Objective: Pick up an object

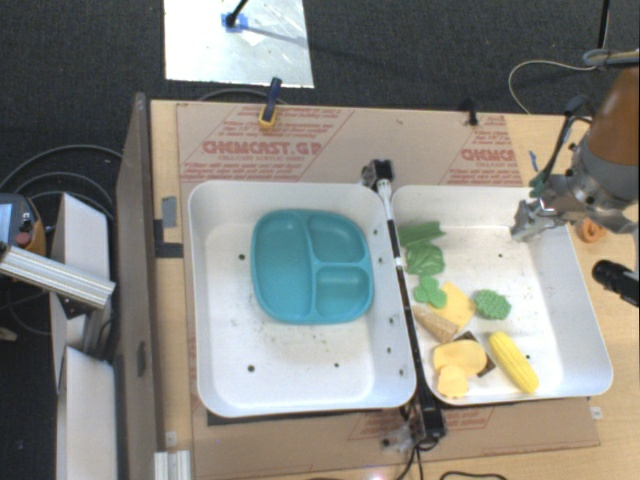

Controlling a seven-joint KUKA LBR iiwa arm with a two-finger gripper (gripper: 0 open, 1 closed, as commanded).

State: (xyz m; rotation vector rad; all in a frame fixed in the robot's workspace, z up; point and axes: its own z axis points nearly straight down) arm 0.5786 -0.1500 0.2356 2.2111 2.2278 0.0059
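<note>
The right bin (592, 320) holds several toy foods. A yellow corn cob (513, 361) lies near its front, with a ruffled green piece (491, 305) just behind it. A yellow cheese wedge (457, 305), a tan bread slice (435, 324) and orange-yellow slices (455, 366) cluster toward the divider. Green leafy pieces (425, 260) and a green strip (420, 232) lie further back along the divider. My gripper (527, 220) hangs over the bin's back right part, apart from all the food, with nothing seen in it.
The left bin (215, 268) carries a teal divided plate (312, 266). A clamp and bar (392, 230) run along the seam between the bins. The grey arm (610, 158) comes in over the right bin's far right rim. Cables lie at the bench's back right.
</note>
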